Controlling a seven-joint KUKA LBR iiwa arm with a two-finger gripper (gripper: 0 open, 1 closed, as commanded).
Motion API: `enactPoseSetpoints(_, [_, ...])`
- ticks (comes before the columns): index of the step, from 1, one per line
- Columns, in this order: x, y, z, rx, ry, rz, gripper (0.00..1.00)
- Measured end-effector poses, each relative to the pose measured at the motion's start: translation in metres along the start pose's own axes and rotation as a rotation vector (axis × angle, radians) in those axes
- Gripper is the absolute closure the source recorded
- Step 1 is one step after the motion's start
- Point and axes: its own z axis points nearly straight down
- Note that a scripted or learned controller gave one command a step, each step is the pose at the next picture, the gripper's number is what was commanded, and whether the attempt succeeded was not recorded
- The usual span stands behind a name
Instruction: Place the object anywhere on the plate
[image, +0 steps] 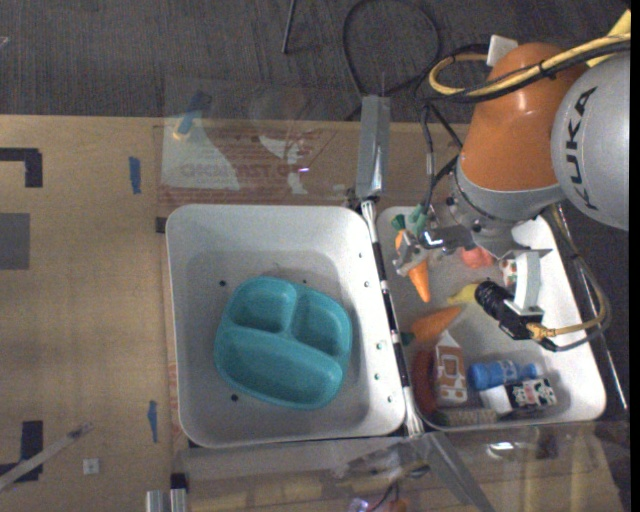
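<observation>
We see a teal plate (284, 342) in the left bin (190, 300) on a tan tabletop (80, 300). Dark floor (150, 50) lies beyond. Over the right bin (590, 390), we cannot tell the pincer (425, 245) opening.

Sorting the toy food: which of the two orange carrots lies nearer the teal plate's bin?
The larger carrot, lying flat by the dividing wall. The smaller carrot sits farther up, just under the tool.

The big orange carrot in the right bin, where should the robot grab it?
Probably across the carrot's thick middle, coming straight down from above. It lies flat and slanted, its thin tip pointing up-right, so fingers closing across its width fit best. A small carton sits close below, leaving little room there.
</observation>
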Motion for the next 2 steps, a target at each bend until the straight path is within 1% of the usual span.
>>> enactPoseSetpoints(1, [0.0518, -0.001, 0.0624, -0.001, 0.0, -0.601, 1.0])
enactPoseSetpoints(2, [0.0501, -0.001, 0.0623, -0.001, 0.0, -0.598, 0.0])
